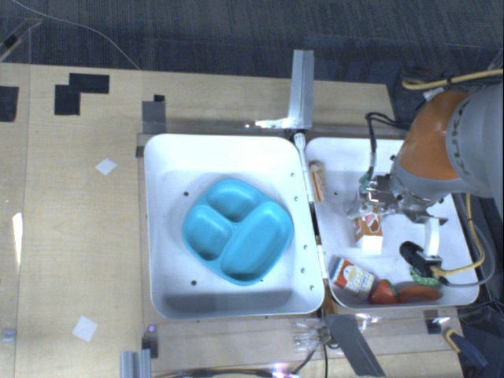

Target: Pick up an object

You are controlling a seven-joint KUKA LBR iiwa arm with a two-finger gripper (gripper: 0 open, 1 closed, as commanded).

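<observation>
Presently, camera view: I look down on the surface and its two white bins; the arm reaches in from the right over the right bin.
Tool: low over the middle of the right bin. I cannot tell whether it is wide or narrow, and nothing I see proves a hold.
Likeliest target: a small brown packet, just below the tool and seemingly touching a white block.
Other contents: a red-and-white carton and red pieces along the near wall; a thin wrapper against the left wall.
Left bin: holds a blue divided plate, well apart from the tool.
Risk, double contact: I judge the block close enough that a closing could catch both, or shove the packet aside.
Risk, flat packet: it may slip out on the lift.
Risk, occlusion: the wrist hides the contact, so I could misread a miss as a hold.
</observation>
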